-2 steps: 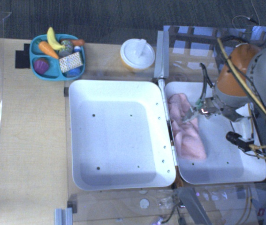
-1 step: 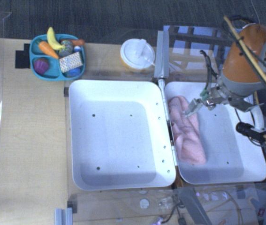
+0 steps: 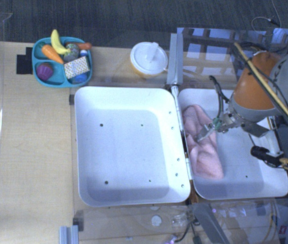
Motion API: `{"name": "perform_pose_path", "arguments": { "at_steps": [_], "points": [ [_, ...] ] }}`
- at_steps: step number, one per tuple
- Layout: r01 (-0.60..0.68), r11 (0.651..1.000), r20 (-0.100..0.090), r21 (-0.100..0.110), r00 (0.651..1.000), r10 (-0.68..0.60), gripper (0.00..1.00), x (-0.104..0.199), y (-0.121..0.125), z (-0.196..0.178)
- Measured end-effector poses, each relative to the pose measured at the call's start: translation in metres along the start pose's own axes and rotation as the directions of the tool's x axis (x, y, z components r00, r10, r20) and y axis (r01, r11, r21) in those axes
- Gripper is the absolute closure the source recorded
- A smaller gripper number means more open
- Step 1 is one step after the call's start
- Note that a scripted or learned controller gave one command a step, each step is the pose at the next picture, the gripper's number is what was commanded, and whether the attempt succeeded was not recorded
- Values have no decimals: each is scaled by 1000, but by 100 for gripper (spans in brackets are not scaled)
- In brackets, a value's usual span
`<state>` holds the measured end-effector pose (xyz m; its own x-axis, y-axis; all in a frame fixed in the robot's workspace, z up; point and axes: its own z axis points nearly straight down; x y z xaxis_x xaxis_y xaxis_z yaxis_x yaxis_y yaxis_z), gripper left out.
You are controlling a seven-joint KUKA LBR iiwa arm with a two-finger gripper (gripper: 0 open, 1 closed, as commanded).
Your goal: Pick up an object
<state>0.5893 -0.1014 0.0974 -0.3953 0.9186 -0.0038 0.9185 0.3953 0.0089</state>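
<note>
Nearest the camera, along the lower edge of the wooden surface (image 3: 27, 151), stand a few small clear and metal fittings, too blurred to name. Above them two shallow white bins sit side by side, their inner walls touching along a metal hinge strip. The left bin (image 3: 90, 187) has a bare floor marked by a few small dark holes. The right bin (image 3: 250, 184) holds the task's thing: a pink cloth (image 3: 204, 154), lying crumpled lengthwise against that bin's left wall, from near its upper corner down to about the middle of its floor.

The arm (image 3: 258, 88), grey with an orange band, reaches in from the right and slants down over the right bin. Its pincer (image 3: 208, 130) sits at the cloth's upper middle, the tips touching or pressing into the folds. Whether the pincer is clenched on fabric or released cannot be told; the tips are small and merge with the cloth. Judged from this pose, the arm is at the bottom of a grasp attempt, placed over the cloth's bulkiest fold, where soft material is likeliest to bunch between the tips. The cloth lies flat in the bin, not lifted.

Farther back, on the surface beyond the bins, stand a white lidded cup (image 3: 149, 58) and, to its left, a blue divided tray (image 3: 81, 79) of toy food, including a banana (image 3: 58, 43) and a carrot (image 3: 50, 52), well apart from the work.
</note>
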Motion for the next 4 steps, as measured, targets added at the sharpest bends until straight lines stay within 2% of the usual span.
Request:
{"name": "perform_pose_path", "arguments": {
  "at_steps": [1,2,3,4],
  "points": [
    [-260,966,2,-5,966,260,0,-13,63,7],
    [-73,997,4,-5,997,73,0,-18,-18,6],
    [-70,997,3,-10,998,70,100,-16,-14,-6],
    [135,991,-2,3,991,-135,100,13,64,-88]
  ]
}}
